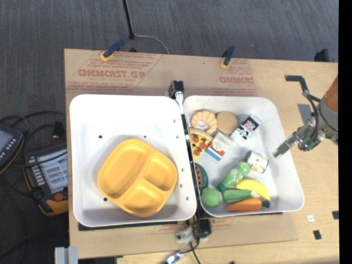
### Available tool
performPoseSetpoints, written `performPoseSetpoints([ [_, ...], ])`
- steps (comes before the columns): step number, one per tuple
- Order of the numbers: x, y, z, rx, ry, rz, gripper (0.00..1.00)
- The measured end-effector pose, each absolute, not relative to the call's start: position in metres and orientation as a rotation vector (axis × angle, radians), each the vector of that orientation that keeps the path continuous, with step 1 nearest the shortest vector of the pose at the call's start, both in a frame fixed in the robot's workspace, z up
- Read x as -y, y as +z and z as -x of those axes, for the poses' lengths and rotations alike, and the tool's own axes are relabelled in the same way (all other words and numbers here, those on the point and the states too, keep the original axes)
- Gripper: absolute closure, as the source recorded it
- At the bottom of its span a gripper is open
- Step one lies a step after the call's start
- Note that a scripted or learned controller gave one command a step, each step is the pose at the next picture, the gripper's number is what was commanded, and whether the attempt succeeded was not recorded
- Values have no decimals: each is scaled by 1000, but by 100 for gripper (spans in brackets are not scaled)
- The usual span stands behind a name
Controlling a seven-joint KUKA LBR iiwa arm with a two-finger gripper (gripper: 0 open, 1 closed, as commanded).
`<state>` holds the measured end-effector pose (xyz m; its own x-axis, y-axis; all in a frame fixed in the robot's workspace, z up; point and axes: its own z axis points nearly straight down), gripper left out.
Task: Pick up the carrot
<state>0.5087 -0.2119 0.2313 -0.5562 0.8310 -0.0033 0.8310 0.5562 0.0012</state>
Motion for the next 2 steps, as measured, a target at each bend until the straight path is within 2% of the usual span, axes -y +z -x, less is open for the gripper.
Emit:
performPoseSetpoints([
  [1, 126, 229, -542, -2673, 0, -1648, 100],
  [2, 159, 224, -485, -2846, -1, -1330, 100],
])
